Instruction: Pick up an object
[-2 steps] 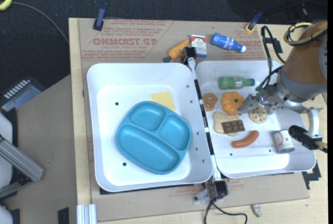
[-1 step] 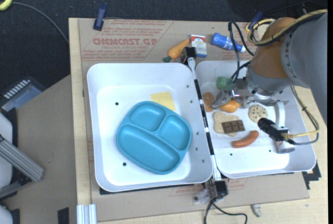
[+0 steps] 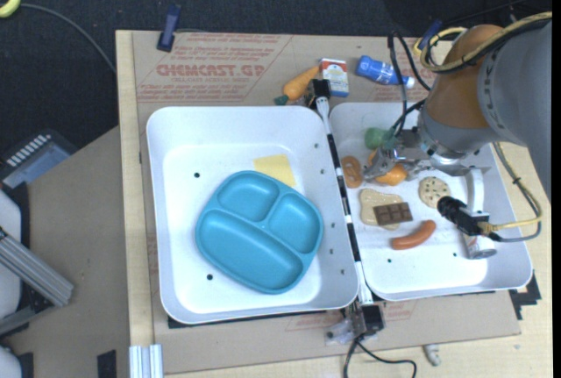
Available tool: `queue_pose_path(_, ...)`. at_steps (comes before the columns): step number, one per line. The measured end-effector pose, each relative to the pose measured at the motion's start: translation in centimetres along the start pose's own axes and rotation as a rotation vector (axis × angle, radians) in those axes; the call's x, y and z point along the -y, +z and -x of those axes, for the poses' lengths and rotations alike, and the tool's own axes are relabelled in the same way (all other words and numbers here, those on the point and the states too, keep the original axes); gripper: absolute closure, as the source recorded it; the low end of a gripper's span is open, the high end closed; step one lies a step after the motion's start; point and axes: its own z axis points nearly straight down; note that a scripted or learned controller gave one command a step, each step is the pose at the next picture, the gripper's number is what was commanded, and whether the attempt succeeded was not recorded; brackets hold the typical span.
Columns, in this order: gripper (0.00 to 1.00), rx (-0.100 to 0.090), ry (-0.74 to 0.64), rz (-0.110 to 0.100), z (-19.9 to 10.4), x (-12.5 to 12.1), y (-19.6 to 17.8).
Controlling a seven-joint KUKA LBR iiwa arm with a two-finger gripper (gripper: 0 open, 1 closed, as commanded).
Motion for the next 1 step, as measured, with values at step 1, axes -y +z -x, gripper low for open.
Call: queue_pose_path(1,1.0,-0.001,0.0,-0.001,-5.89,1.7,-11.9)
